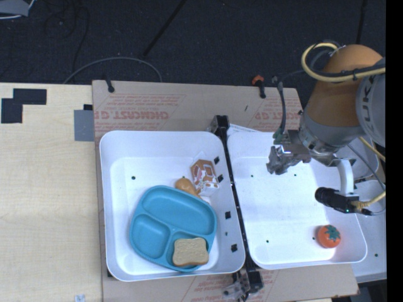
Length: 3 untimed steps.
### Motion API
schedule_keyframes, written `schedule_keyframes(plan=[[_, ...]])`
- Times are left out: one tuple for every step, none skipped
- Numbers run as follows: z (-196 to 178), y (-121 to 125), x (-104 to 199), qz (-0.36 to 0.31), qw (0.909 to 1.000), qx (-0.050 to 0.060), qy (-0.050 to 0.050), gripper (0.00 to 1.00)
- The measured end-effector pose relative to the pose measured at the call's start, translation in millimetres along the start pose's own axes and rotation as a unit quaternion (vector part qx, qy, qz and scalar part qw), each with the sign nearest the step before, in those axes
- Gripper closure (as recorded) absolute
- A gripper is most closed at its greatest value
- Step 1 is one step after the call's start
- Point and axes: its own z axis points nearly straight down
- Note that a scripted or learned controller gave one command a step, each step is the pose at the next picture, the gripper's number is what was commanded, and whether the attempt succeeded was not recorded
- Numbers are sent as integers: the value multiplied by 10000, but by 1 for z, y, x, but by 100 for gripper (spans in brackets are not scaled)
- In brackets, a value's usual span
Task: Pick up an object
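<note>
Pale wooden bench (44,194), with black squares and a grey one near its far left. On it, a brown cardboard sheet (170,109) printed with red lettering, clamped at its far edge. On the cardboard, two shallow white bins side by side, touching along a black divider strip (228,187). Left bin (116,168): blue tray (160,222), slice of bread (190,251) in the tray's near compartment, small packet (203,173) and yellowish lump (186,185) just beyond the tray. Right bin (283,231): orange fruit (328,236) near the right corner.
</note>
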Motion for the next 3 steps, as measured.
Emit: schedule_keyframes(plan=[[-6, -7, 53, -3, 10000, 2, 1, 100], [-8, -24, 111, 2, 10000, 8, -7, 100], [-9, -42, 154, 0, 10000, 11, -7, 100]])
